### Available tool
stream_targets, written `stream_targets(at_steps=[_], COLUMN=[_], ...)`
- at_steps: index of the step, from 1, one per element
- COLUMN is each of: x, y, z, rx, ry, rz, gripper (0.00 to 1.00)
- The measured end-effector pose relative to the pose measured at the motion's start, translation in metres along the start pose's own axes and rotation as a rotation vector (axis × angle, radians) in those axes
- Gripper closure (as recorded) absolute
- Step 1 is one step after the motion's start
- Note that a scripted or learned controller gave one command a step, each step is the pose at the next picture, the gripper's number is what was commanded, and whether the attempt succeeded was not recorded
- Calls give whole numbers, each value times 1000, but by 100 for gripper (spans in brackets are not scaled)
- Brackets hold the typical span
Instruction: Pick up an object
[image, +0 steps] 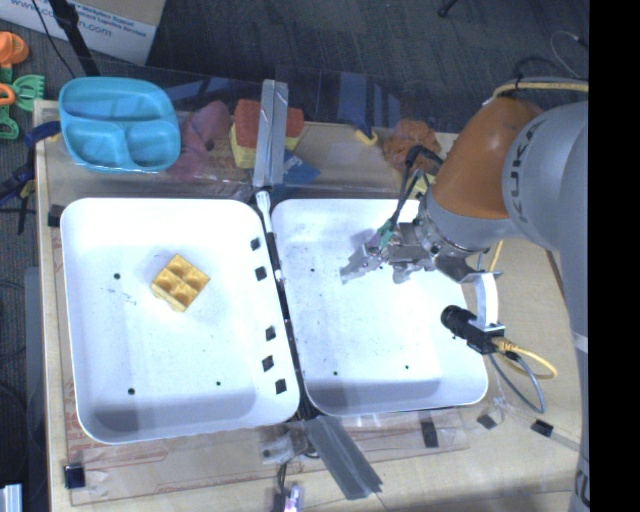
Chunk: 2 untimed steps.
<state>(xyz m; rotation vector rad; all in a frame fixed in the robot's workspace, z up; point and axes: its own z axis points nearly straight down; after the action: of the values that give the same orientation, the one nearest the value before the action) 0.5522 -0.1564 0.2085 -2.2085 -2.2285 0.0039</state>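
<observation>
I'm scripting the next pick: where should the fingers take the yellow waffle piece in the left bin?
Come straight down and close across two opposite straight edges of the waffle piece. It lies flat, turned diamond-wise, well away from the left bin walls, so the sides are free; the gridded top offers no grip.

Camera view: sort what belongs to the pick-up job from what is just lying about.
Job:
- yellow waffle-shaped block in the left bin
- gripper over the right bin

Lying about:
- blue divided tray behind the bins
- orange and green scissors at the bench's far left
</observation>
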Motion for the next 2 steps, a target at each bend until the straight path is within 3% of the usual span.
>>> stream_targets(at_steps=[1, 2], x=[-38, -49], y=[60, 97], z=[15, 92], rx=[-1, -23], ry=[-1, -5], rz=[120, 117], gripper=[0, 0])
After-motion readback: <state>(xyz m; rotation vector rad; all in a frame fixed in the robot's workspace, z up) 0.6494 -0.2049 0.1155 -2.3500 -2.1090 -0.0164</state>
